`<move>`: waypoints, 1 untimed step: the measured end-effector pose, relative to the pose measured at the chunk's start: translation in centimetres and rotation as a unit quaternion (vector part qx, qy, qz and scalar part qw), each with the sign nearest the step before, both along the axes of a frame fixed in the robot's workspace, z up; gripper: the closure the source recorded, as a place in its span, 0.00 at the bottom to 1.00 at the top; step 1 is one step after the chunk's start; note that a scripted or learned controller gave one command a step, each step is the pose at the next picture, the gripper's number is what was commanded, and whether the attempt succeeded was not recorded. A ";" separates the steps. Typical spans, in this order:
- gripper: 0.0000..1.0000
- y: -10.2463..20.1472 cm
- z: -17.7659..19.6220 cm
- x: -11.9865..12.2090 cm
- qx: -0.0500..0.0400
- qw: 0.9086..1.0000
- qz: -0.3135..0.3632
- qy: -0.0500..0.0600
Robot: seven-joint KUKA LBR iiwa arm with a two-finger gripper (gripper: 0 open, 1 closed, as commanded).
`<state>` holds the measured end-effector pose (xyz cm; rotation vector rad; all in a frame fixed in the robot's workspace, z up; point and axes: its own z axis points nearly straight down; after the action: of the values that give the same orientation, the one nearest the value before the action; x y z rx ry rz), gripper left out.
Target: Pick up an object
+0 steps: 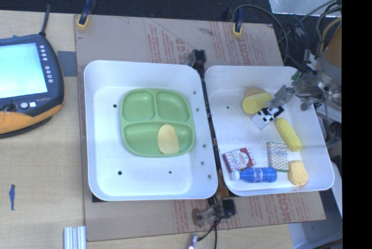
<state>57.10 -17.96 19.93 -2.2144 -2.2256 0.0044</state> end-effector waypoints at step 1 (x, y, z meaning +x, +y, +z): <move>0.00 0.3 -10.8 7.1 0.000 1.000 0.000 -0.001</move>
<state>64.21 -17.70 9.16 -2.2138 -2.2270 0.0024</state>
